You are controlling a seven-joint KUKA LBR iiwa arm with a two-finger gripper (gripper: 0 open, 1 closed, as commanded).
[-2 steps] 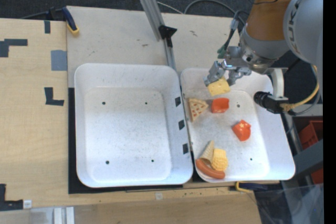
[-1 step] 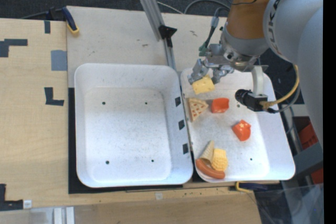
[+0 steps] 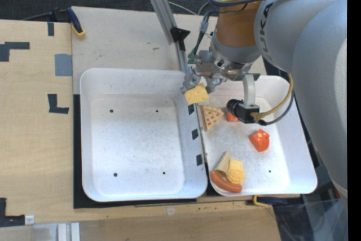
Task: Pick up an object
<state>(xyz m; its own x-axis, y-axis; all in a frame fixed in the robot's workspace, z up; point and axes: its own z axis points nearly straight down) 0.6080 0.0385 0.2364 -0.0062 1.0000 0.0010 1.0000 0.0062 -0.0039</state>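
My two-finger gripper (image 3: 198, 85) hangs over the seam where the two shallow white bins meet, near their far edge. A pale yellow cheese-like block (image 3: 197, 94) sits tilted right at the fingertips, and the fingers appear closed on its upper edge; the block looks lifted clear of the bin floor, though the slanted view leaves that uncertain. The grey arm with the orange band (image 3: 243, 3) reaches in from the right and covers much of the right-hand white bin (image 3: 293, 172). The left-hand white bin (image 3: 135, 132) shows a speckled floor with a few small dark dots. In the right bin, just beside the dividing rim, lies a waffle-patterned tan wedge (image 3: 211, 117). Near it, partly behind a black fitting on the wrist, a small orange-red piece (image 3: 231, 117). Further right, apart from these, a red-orange chunky piece (image 3: 260, 140). At the near edge of the right bin, a yellow corn-like piece (image 3: 235, 170) rests touching a red-orange sausage-shaped toy (image 3: 224, 182). A slanted aluminium bar (image 3: 161, 3) crosses behind the left bin.
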